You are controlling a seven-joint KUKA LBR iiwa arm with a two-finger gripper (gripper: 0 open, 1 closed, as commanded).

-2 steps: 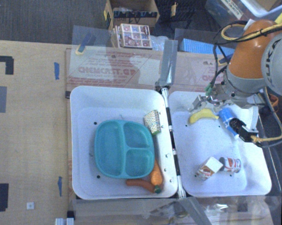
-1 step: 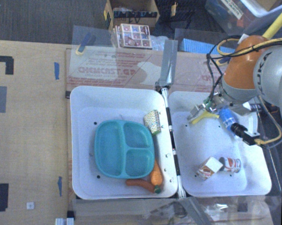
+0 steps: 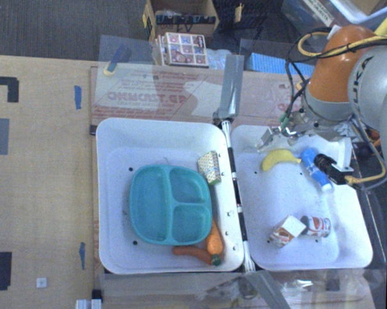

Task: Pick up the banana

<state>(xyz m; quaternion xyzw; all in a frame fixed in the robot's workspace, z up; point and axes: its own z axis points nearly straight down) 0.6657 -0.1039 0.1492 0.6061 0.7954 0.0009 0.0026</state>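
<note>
We see the banana [image 3: 280,159] lying in the right bin [image 3: 349,253], just below the gripper [image 3: 279,134]; its grip state we cannot tell. Risk: the marker [image 3: 316,167] alongside may deflect the grasp.

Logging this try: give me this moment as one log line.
target: banana, lying in right bin | gripper: just above banana's left end | grasp: none seen | nearby: blue tube

A single fixed camera looks down at a slant on both white bins [image 3: 110,147] (arm [image 3: 351,68] entering from the right), taking in the whole bench [image 3: 39,176].
</note>
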